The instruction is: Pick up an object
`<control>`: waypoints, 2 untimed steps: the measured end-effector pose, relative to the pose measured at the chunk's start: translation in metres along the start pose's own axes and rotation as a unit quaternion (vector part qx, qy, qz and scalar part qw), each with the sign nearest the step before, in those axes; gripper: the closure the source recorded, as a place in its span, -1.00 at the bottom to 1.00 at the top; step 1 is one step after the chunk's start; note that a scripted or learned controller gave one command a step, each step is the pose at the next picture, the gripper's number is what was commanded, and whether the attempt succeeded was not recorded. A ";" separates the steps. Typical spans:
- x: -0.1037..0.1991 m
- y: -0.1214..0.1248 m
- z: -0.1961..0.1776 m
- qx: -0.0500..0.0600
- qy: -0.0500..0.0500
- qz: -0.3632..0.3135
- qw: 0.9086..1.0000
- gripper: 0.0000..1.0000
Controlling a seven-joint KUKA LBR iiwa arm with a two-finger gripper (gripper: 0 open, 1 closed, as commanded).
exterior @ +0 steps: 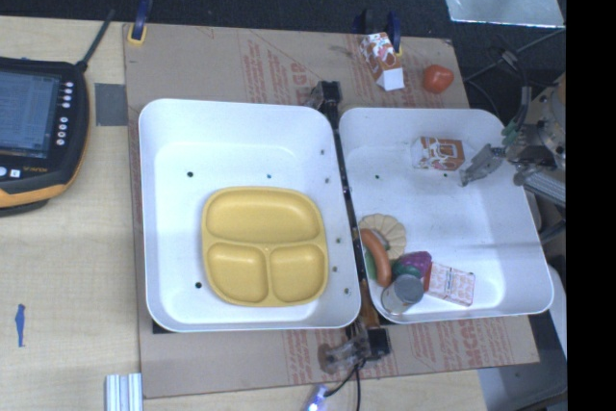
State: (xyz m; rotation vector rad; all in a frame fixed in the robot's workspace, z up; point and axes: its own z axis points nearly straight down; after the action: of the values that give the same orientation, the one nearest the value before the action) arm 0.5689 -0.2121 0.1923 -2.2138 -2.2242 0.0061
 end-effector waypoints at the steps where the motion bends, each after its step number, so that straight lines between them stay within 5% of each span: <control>1: 0.000 0.029 -0.057 -0.002 0.000 0.001 1.000 -1.00; 2: 0.000 0.082 0.070 -0.004 -0.001 0.000 1.000 -1.00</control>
State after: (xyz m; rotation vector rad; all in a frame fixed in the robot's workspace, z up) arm 0.6508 -0.2116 0.1214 -2.2173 -2.2299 0.0004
